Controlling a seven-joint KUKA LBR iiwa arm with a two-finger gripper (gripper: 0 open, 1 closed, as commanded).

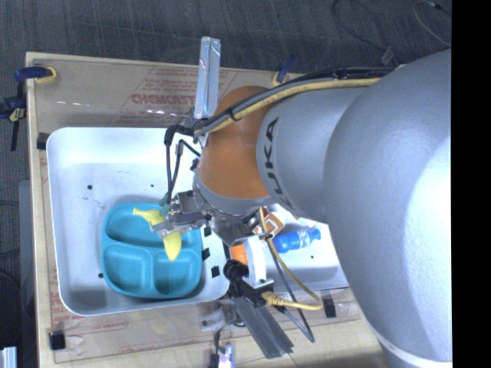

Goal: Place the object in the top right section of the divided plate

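Two white bins are seen on the bench; the left bin (69, 205) holds a blue divided plate (138, 263). A yellow banana-shaped object (170, 240) is positioned over the plate's upper right section, at the gripper (180, 219). Finger state cannot be told. A blue bottle (295, 240) lies in the right bin.

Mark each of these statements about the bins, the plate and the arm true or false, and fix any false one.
1. The divided plate is blue. True.
2. The plate lies in the right bin. False: it lies in the left bin.
3. A yellow object lies at the plate's right side, beside the gripper. True.
4. The bottle has a red cap. False: its cap and body are blue.
5. The arm enters from the picture's right. True.
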